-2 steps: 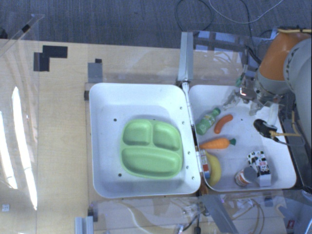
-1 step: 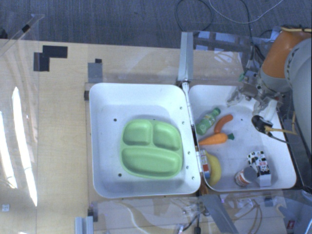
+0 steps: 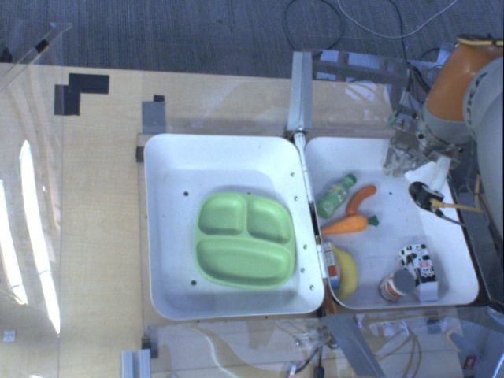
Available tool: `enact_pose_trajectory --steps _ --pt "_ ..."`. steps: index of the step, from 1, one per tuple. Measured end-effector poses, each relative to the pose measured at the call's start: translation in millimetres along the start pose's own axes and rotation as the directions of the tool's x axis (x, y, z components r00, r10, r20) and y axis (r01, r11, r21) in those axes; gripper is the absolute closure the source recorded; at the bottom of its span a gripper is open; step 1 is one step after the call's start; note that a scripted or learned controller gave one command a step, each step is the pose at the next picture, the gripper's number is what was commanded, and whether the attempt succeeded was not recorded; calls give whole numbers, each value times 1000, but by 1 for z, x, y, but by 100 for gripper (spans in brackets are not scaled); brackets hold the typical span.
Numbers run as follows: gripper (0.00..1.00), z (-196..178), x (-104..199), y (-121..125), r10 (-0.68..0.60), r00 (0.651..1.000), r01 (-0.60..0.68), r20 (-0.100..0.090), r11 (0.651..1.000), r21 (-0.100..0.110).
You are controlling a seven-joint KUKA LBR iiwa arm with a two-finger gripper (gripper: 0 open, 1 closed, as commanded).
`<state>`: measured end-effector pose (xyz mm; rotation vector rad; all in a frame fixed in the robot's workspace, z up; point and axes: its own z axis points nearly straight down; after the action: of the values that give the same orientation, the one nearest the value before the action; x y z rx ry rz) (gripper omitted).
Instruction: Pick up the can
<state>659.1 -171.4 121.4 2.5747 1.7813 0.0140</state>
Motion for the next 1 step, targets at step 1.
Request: enact_pose_trajectory --steps 1 --pt "100 1 11 -18 316 949 -316 4 949 11"
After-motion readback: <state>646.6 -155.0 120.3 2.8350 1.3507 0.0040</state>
